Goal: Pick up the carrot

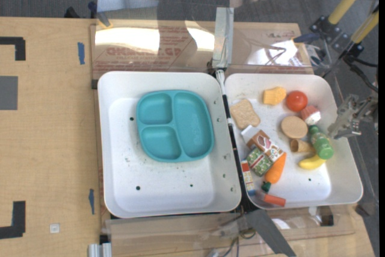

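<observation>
Smooth tapered orange carrot [275,170] beside glossy carton [262,153].

Little can be read here. The clear plastic sheet [157,45] behind the left bin [114,129] carries faint reddish printing, but glare washes it out and no word can be made out. The small printed carton [262,153] in the right bin [343,183], lying just beside the carrot [276,170], shows coloured graphics whose lettering is too small to read.
</observation>
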